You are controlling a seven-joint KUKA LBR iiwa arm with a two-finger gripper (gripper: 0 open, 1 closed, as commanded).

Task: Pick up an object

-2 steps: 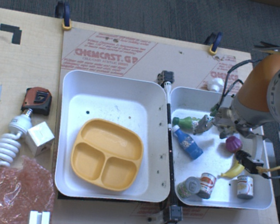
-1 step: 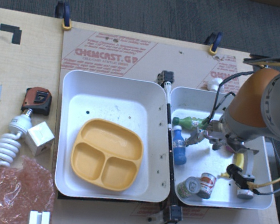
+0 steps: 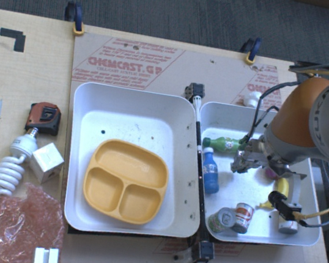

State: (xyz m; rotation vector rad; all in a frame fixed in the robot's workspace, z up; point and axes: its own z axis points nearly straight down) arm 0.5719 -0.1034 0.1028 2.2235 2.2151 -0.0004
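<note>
The gripper [image 3: 241, 163] hangs low in the right bin [image 3: 308, 238], its fingers too blurred to judge. Just left of it, a blue bottle [image 3: 210, 171] lies lengthwise, cap toward the green bottle [image 3: 222, 145].

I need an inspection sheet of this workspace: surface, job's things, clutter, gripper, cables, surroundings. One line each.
Surface: bench bears a left bin and a right bin, side by side.
Job's things: right bin holds a green bottle, blue bottle, two cans, yellow object.
Clutter: yellow divided tray in the left bin.
Gripper: gripper above the right bin, near the green bottle; grasp not readable.
Cables: black cables on the arm.
Surroundings: tape measure, spiral bulb, white cube, pink wrap left of the bins.
</note>
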